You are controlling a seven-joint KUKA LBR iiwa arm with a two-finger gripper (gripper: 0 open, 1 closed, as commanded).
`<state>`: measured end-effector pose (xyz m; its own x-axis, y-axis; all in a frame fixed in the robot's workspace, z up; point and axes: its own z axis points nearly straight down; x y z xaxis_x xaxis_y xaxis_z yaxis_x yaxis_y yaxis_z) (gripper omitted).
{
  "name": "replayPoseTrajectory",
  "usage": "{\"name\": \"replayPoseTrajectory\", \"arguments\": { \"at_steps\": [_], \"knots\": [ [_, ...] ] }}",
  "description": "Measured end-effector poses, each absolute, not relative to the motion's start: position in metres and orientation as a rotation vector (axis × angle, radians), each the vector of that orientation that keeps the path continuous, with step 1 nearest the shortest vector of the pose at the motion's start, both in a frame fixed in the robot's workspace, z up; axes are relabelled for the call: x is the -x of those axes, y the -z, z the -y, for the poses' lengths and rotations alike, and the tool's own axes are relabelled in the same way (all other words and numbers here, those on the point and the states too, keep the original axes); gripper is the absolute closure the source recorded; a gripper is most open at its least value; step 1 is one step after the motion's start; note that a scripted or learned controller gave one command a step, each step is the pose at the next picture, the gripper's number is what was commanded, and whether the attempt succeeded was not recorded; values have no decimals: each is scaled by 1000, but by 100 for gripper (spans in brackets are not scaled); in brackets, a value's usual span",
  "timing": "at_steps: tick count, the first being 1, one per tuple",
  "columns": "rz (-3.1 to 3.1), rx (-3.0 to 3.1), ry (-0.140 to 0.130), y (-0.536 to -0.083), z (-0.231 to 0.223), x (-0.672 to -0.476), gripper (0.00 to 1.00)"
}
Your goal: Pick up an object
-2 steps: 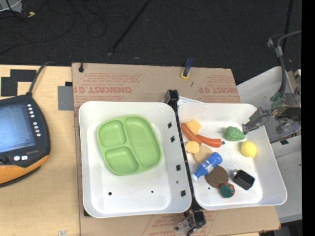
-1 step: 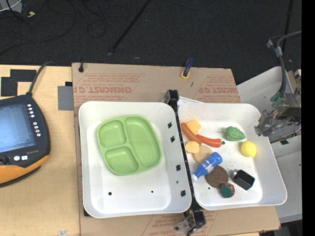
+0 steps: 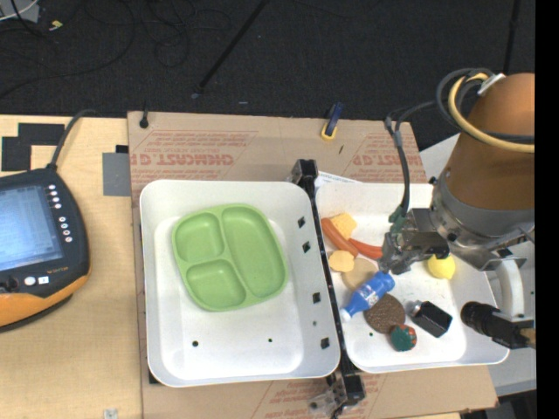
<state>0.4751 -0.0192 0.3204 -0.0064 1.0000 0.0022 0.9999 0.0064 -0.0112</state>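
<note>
Left bin (image 3: 166, 234) holds just a green tray (image 3: 229, 256); right bin (image 3: 476, 343), w/ the arm (image 3: 489, 173) over it, has the clutter: carrot (image 3: 349, 238), blue bottle (image 3: 369, 293), brown disc (image 3: 384, 312), black block (image 3: 431, 319), lemon (image 3: 441, 266). Gripper (image 3: 410, 253) sits low in that bin, just beside carrot & bottle, but can't tell its opening, and I see nothing held. Pick looks not yet done: grasp and lift are left.

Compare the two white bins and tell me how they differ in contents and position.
The left bin holds one thing, a green divided plate; the right bin holds many small items, among them a blue bottle and a yellow ball. The gripper hangs over the right bin, not the left bin. Both are shallow, white and set side by side.
</note>
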Motion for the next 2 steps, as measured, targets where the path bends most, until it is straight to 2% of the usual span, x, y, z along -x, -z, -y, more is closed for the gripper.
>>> {"name": "replayPoseTrajectory", "arguments": {
  "at_steps": [1, 2],
  "knots": [
    [2218, 2217, -7, -335, 24, -476, 100],
    [2220, 2214, -8, -294, -10, -475, 100]
  ]
}}
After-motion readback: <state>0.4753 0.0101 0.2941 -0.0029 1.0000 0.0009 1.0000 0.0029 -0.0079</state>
